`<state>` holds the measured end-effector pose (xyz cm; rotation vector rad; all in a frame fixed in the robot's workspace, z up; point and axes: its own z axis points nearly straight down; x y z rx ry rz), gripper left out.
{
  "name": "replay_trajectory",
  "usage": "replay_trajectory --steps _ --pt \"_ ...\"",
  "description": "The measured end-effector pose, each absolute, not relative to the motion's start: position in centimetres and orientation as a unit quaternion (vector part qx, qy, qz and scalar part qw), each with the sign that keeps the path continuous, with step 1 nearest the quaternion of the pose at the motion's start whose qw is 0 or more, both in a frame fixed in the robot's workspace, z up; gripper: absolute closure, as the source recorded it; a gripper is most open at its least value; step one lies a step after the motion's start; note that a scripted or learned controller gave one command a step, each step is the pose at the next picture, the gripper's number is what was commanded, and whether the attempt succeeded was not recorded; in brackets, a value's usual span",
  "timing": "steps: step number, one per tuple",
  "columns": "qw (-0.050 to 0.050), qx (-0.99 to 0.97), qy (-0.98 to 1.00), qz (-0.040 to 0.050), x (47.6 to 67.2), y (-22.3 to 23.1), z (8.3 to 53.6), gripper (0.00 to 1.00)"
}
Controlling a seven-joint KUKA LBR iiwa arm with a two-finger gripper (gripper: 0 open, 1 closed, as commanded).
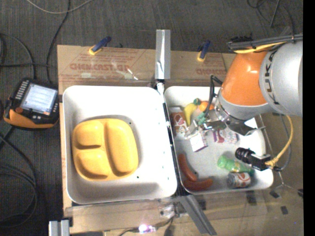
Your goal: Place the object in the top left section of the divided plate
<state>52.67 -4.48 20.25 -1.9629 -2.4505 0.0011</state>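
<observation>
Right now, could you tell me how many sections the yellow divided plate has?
3: on the divided plate in the left bin, a top left section, a bottom left section, and one long section down its right side.

Bench [142, 65], two white bins [74, 100] side by side

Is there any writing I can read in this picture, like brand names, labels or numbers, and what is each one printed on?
"KUKA": partly visible lettering on the grey arm, running down its side.
Red print across the cardboard sheet behind the bins: too faint to read.
Screen of the handheld controller left of the bench: too small to read.
Small cartons and the can in the right bin: labels blurred, unreadable.
</observation>
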Motion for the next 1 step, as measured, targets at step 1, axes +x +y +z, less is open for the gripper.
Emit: replay_trajectory --steps 1 --pt "0.002 -0.544 -0.839 0.0013 52.49 5.38 18.23 1.00"
